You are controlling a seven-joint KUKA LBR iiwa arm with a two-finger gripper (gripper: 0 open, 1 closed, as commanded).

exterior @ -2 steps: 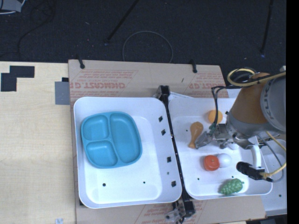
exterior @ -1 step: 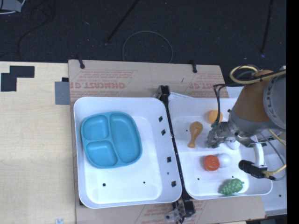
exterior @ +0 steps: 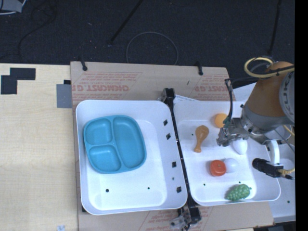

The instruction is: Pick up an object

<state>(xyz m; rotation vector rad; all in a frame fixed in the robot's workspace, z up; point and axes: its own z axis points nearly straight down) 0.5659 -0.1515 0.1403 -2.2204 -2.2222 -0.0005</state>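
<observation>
Nearest the camera, at about five o'clock in the right shallow white bin (exterior: pixel 202 196), lies a green knobbly plastic grape bunch (exterior: pixel 238 192). Beyond it sit a red round plastic tomato (exterior: pixel 217 168) and a small white egg-shaped piece (exterior: pixel 231 165) touching it. Farther up, a tan plastic drumstick (exterior: pixel 200 137) lies near the bin's centre, and an orange ball (exterior: pixel 220 120) sits at one o'clock. The gripper (exterior: pixel 230 137) hangs low at three o'clock, just beside another white oval object (exterior: pixel 239 146); whether it is clenched or released I cannot tell. This looks like the reach-and-descend step, nothing yet lifted. Next it needs to centre over one item before closing. The left bin holds a blue divided plastic tray (exterior: pixel 114 143).
</observation>
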